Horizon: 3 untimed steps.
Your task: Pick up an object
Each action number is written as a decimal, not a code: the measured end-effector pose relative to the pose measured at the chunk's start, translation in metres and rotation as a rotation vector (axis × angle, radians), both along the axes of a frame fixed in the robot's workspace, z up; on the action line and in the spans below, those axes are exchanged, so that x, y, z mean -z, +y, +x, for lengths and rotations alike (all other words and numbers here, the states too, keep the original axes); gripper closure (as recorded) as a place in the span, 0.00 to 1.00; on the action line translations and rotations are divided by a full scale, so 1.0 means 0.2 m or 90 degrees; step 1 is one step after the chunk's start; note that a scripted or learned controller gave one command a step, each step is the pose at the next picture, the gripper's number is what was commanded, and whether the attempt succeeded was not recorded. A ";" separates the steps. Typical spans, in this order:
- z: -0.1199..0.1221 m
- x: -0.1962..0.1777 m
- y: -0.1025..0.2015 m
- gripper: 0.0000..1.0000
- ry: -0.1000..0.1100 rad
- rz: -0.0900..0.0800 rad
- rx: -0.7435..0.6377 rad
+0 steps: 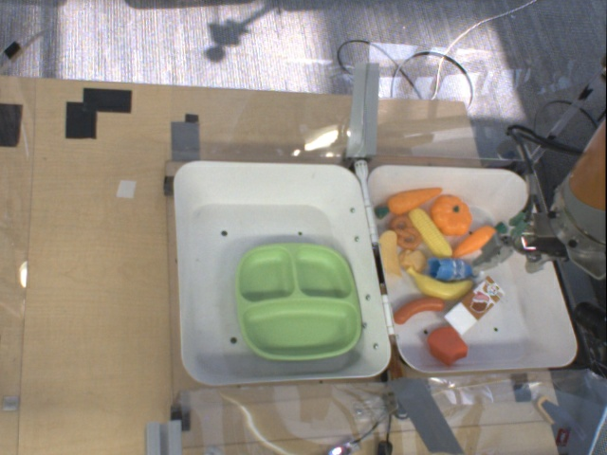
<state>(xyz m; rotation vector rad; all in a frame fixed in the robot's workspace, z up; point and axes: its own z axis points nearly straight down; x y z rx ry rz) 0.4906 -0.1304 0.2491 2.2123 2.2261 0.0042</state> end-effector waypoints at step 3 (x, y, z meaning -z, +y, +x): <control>0.36 0.79 -0.23 0.00 -0.003 -0.001 -0.036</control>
